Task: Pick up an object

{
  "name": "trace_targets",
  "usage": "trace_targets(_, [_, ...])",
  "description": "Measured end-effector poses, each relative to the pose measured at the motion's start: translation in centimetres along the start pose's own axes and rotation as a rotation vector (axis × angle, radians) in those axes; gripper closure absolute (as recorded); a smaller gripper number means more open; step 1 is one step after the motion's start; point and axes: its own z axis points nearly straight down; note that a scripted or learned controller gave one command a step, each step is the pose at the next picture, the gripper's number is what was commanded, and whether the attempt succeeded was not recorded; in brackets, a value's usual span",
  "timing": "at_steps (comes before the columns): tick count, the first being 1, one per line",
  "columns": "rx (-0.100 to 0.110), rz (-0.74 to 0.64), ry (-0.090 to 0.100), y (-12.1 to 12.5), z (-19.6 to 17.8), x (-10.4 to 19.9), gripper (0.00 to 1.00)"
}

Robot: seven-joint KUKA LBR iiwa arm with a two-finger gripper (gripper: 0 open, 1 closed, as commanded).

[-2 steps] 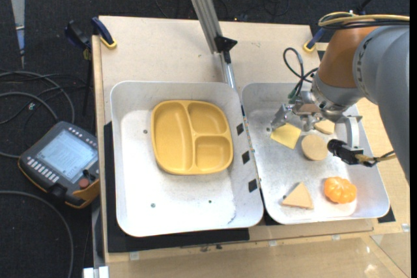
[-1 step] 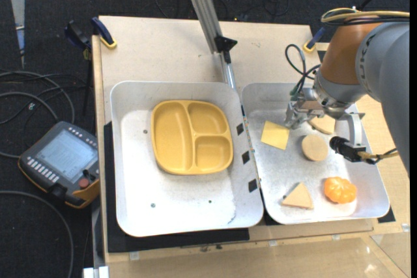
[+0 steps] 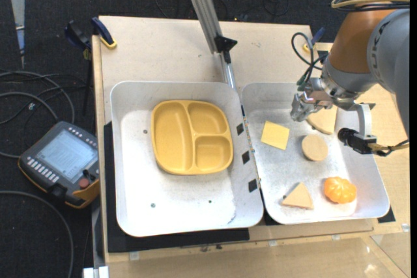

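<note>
Triangle block (image 3: 298, 196) apex up, upright-pointing

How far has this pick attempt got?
Nothing is lifted yet: the yellow square, round disc, wedge and orange fruit all lie in the right bin. The gripper sits low at that bin's far side. Grasping and lifting remain.

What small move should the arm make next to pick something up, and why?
Probably a short drop straight down. The pincer hangs at the far end of the right bin, beside a tan piece partly hidden under the arm. It seems nearer than the yellow square or the round disc.
</note>
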Motion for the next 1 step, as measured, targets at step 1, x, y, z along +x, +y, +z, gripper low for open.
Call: trace_targets(1, [-0.002, -0.001, 0.000, 0.83, -4.73, 0.57, 1.00])
